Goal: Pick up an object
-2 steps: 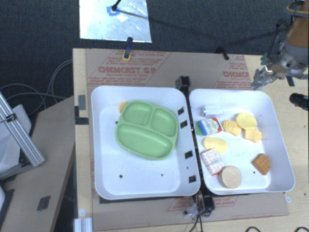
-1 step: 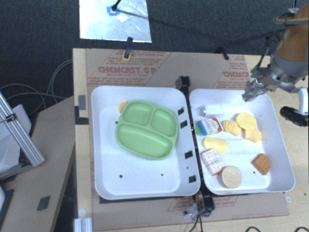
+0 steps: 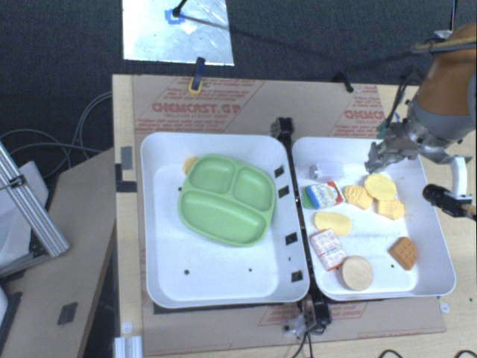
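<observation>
Tool (image 3: 378, 157): above the right bin (image 3: 432, 233), far side; whether open or closed, cannot tell.
Yellow food piece (image 3: 380, 186): in right bin, just under tool.
Green tray (image 3: 226, 198): neighbouring left bin (image 3: 160, 222).

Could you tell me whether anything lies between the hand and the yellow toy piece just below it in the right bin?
Nothing visible does: the hand hangs just above the yellow piece, with bare bin floor between them.

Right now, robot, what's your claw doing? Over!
Claw hovering above right bin's far side, nothing seen in it. Yellow toy food just below. Other pieces crowd close beside.
</observation>
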